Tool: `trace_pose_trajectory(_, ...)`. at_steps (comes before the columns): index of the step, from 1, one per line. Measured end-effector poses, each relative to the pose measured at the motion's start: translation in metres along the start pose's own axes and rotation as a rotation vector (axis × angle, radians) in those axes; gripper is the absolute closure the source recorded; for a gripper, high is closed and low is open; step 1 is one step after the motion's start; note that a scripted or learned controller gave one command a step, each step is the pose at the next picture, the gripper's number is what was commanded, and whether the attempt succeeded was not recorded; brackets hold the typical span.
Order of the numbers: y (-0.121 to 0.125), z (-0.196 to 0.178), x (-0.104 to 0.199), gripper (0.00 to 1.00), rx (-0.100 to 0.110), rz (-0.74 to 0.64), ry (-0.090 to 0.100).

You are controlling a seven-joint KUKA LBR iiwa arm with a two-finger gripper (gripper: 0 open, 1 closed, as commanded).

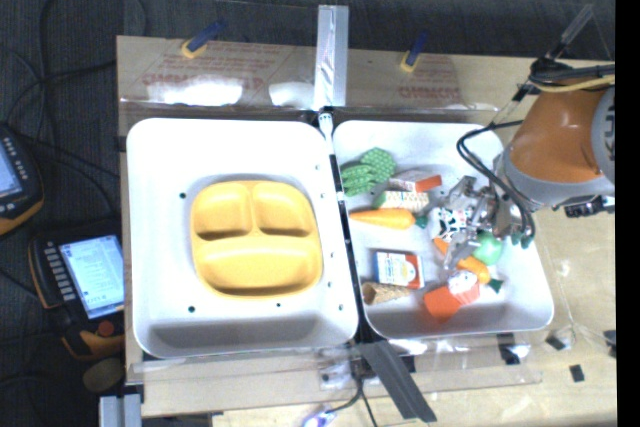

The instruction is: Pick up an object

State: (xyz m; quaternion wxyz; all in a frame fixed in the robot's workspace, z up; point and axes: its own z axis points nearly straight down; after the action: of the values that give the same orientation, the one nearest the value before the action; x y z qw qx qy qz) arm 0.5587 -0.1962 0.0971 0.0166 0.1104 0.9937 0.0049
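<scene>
Claw [466, 215] low in right bin [535, 310], right over toy pile. Carrot [381, 218] just left, long axis pointing at claw. Grip state: can't tell.

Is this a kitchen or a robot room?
Probably a robot lab: a grey robot arm with an orange band reaches over two shallow white bins, and a handheld control screen lies nearby.

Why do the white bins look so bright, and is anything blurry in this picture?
In the camera view, the white bins are nearly washed out, losing surface detail; the yellow tray stays crisp with soft shadows in its compartments; the gripper and small toys around it look smeared and hard to separate.
</scene>
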Motion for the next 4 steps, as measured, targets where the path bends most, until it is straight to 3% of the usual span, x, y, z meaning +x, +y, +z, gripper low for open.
trace_pose_trajectory(1, 0.006, 0.0, 0.013, 0.0, 0.014, 0.075, -0.007)
trace_pose_trajectory(2, 0.005, -0.001, 0.025, 0.0, 0.008, 0.159, -0.007)
trace_pose_trajectory(3, 0.004, -0.012, 0.022, 1.0, 0.012, 0.159, -0.017)
trace_pose_trajectory(4, 0.004, -0.012, 0.022, 0.0, 0.013, 0.159, -0.017)
